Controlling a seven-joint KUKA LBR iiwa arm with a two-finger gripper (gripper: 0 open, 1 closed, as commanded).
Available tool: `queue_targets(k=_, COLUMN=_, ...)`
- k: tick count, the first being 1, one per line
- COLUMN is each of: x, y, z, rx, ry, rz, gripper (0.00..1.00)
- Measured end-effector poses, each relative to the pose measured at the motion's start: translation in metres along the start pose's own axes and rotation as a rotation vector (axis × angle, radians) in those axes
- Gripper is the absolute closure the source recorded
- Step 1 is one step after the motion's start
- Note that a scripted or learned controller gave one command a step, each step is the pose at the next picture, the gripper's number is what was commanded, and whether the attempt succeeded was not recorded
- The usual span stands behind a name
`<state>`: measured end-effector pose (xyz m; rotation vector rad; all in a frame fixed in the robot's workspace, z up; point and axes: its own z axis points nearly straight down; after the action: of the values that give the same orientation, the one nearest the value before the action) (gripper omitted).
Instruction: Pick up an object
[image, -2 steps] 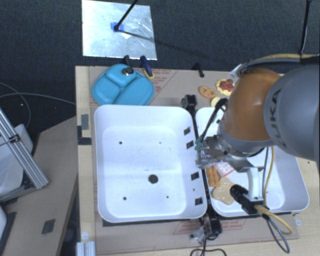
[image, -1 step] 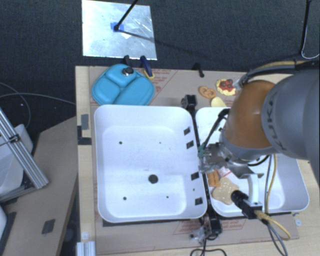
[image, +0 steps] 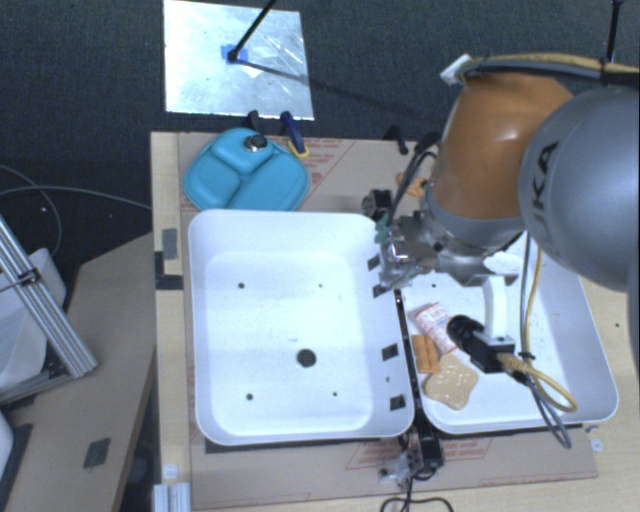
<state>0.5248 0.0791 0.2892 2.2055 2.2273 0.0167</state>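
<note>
The right bin (image: 590, 385) holds a small pink-and-white tube (image: 432, 318), an orange stick-like piece (image: 424, 352) and a tan square cracker-like piece (image: 450, 383), all close to its left wall. The grey and orange arm (image: 500, 150) covers the bin's far half. My gripper (image: 392, 260) hangs over the divide between the two bins, just beyond the tube. Nothing can be seen held in it.
The left bin (image: 210, 300) carries a small dark round spot (image: 306, 357) on its floor. A blue moulded lid-like object (image: 245, 175) lies on the bench behind the left bin. A shiny metal sheet (image: 238, 58) lies further back.
</note>
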Motion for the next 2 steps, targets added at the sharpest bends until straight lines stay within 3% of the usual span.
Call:
queue_targets(k=1, x=0.014, y=-0.040, z=0.028, rx=0.015, ry=-0.002, rz=0.003, gripper=1.00)
queue_targets(k=2, x=0.022, y=-0.035, z=-0.100, rx=-0.004, ry=0.002, rz=0.004, gripper=1.00)
